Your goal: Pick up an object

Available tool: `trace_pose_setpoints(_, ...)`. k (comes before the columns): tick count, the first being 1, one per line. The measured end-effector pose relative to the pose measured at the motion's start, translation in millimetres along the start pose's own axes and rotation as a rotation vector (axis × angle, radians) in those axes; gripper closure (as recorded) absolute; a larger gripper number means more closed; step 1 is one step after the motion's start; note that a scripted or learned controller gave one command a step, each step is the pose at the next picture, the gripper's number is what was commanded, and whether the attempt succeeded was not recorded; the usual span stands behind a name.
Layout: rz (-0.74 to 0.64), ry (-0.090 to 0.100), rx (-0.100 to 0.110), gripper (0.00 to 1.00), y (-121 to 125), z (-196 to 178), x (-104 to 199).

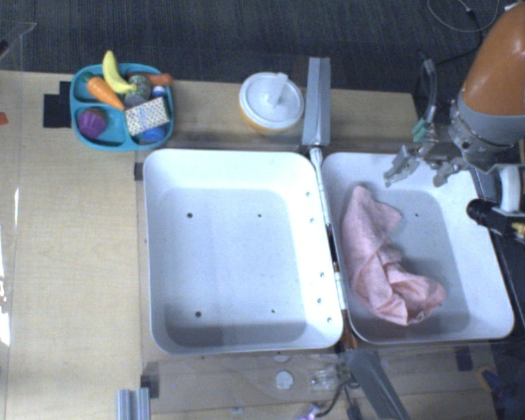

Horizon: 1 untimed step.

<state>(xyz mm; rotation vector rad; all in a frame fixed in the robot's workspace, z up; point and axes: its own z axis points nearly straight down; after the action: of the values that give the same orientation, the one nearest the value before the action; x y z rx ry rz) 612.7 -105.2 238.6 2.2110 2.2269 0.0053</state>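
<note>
Crumpled pale pink cloth, soft and heavily folded, lies in the right shallow white bin, bunched thickest toward that bin's near edge; no writing readable anywhere. Grey arm with orange band reaches over the bin's far rim, two-finger gripper above the cloth, fingers spread wide, holding nothing.

Soft pink cloth, crumpled and matt, in the right bin of smooth white plastic with slight shine. Same smooth plastic for the left bin. Pale wooden bench, matt. Glossy blue plastic tray. Bare metal gripper under a glossy orange band.
</note>
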Motion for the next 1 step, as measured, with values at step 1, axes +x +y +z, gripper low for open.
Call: trace_pose_setpoints(1,-0.113,0.0,0.001,0.0,-29.0,87.3,1.5)
